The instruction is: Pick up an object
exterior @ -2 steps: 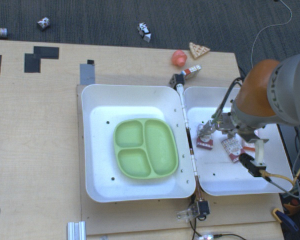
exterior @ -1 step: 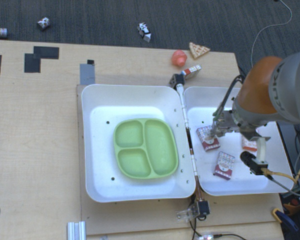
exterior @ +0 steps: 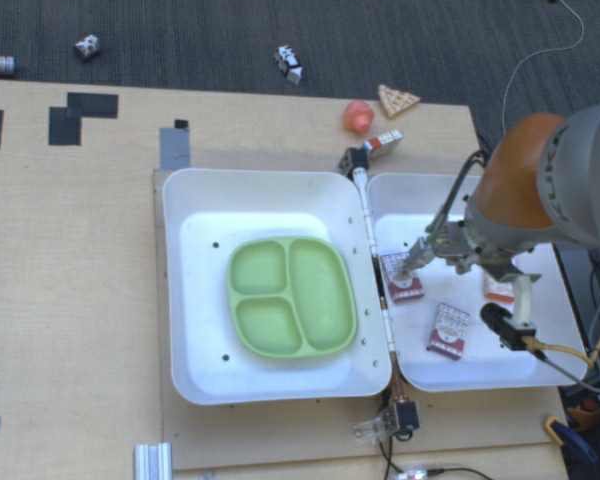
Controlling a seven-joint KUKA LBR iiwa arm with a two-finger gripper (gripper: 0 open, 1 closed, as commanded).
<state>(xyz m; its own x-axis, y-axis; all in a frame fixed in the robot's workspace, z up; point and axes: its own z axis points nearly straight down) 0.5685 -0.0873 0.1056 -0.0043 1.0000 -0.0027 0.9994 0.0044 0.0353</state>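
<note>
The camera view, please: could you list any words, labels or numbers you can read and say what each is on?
Nothing can be read.
Small packet beside the gripper: red and white print, too blurred.
Second packet in the right bin: print too small.
Third packet under the arm: too small.
Green divided plate: no text.

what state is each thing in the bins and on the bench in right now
green divided plate: flat in the left bin, nothing in its compartments
packet by the divider: lying flat in the right bin, the tool down right at it
second packet: lying flat, apart from the tool
third packet: partly hidden under the arm
red ball: resting on the bench behind the bins
</note>
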